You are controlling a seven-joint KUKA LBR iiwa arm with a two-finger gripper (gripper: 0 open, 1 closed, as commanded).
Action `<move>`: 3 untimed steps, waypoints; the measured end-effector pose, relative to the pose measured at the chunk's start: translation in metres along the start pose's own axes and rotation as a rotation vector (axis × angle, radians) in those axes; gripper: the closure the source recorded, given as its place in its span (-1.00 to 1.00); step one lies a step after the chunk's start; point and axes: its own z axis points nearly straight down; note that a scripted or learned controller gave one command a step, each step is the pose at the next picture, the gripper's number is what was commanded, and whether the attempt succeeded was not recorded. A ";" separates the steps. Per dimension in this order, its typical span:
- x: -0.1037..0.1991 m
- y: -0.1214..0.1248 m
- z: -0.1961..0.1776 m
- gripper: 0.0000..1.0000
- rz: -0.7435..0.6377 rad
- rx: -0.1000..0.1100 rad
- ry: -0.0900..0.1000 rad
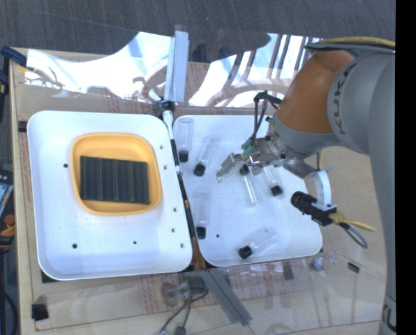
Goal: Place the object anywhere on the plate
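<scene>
The plate [114, 147] is yellow with a dark ribbed centre and lies in the left white bin [54, 236]. Several clear vials with black caps are scattered in the right white bin [299, 237]: one [184, 139] at the back left, one [205, 157] just left of the gripper, one [250, 188] right below it, one [260, 242] near the front. My gripper [230, 165] hangs low over the middle of the right bin, pointing left, close to the vials around it. I see nothing clearly held in it.
The grey arm with its orange band [313, 96] covers the right bin's back right corner. A black cable fitting [310, 206] sticks out below the wrist. A metal rail [178, 61] rises behind the seam between the bins.
</scene>
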 end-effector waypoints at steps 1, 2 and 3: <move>0.045 0.000 -0.002 -1.00 -0.217 0.002 0.001; 0.092 0.002 0.006 -1.00 -0.488 0.003 0.000; 0.109 0.066 -0.044 -1.00 -0.724 -0.004 -0.004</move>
